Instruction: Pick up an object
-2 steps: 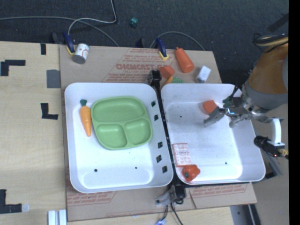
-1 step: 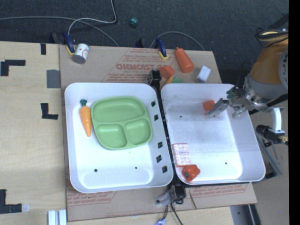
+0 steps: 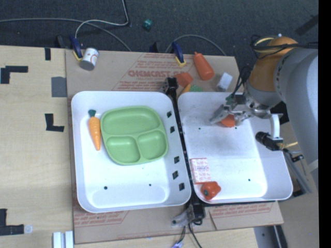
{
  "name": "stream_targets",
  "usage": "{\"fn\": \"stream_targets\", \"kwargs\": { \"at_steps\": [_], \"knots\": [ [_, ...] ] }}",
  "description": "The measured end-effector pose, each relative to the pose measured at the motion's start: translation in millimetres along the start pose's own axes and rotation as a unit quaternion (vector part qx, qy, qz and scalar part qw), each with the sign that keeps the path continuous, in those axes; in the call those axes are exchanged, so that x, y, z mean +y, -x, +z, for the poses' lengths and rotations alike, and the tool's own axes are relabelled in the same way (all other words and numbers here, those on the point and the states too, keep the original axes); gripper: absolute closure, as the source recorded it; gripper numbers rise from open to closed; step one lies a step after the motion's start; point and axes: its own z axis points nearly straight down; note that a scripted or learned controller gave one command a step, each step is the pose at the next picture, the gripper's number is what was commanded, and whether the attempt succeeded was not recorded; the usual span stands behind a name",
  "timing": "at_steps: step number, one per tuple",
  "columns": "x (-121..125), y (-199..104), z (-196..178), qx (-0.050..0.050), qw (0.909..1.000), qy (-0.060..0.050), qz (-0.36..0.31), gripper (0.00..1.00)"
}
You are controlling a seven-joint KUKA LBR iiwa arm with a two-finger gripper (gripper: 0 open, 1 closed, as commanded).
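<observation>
Right white bin (image 3: 269,182): two-finger gripper (image 3: 227,115) low over upper middle, closed on small orange-red object (image 3: 228,121), visible between fingers, just at bin floor. Too small to read its long axis or heading. Nothing crowding it; red pepper-like toy (image 3: 210,190) and small printed card (image 3: 199,167) near front-left corner, well apart. Card text unreadable. Left white bin (image 3: 83,180): green three-section plate (image 3: 135,135), orange toy carrot (image 3: 94,130) just left, lengthwise front-to-back. Cardboard (image 3: 150,71) behind reads "CHEMCAST".

The cardboard sheet (image 3: 147,72) under the bins reads "CHEMGRATE" in red.
</observation>
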Motion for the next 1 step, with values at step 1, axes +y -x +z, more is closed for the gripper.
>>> {"fn": "stream_targets", "kwargs": {
  "at_steps": [1],
  "knots": [
    [23.4,-13.0,0.8,0.0,1.0,0.0,0.0,0.0]
  ]
}}
